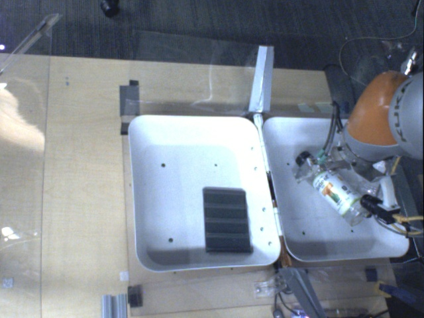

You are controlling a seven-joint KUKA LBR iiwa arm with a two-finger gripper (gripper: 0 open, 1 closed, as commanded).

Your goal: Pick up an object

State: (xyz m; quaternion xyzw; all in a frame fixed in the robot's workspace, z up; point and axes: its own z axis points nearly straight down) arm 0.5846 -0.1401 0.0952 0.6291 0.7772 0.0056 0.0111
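Note:
A black ribbed rectangular block (226, 220) lies flat in the left bin (152, 177), toward its front right. My gripper (310, 166) is low in the right bin (291, 230), below the orange-banded wrist (372, 119). A small silvery cylinder with a green and orange label (336, 191) lies slanted right beside the gripper, toward the front right. Whether it touches the gripper is unclear, as the arm hides part of that spot.
The two bins meet at a ridge (267, 177) between them. Cables and a black connector (373, 205) run along the right bin's right side. A metal bar (261, 85) stands behind the bins, and a clear sheet covers the bench on the left.

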